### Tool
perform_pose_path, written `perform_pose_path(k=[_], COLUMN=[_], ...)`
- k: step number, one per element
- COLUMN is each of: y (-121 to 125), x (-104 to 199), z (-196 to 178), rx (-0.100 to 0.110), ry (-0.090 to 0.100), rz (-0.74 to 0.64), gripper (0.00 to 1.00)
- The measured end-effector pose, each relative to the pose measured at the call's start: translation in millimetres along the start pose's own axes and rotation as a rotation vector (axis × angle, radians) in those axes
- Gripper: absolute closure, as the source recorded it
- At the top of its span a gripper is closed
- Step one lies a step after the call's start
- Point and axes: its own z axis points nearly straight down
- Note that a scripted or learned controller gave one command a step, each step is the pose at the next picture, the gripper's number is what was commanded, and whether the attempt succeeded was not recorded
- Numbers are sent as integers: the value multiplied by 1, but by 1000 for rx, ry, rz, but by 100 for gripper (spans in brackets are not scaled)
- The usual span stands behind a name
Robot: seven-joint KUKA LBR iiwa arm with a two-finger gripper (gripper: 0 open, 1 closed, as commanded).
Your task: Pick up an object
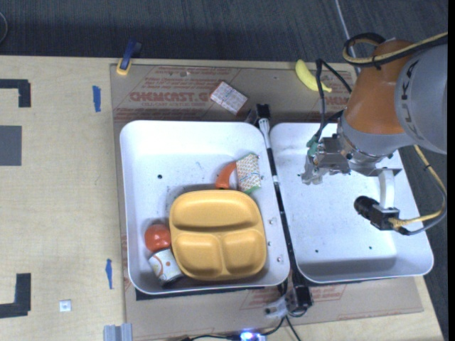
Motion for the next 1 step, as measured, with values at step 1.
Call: perform_pose_path(k=[1], y=[-83], x=[24], z=[-40], rx=[3], ry=[0], rz=[1], gripper=[100])
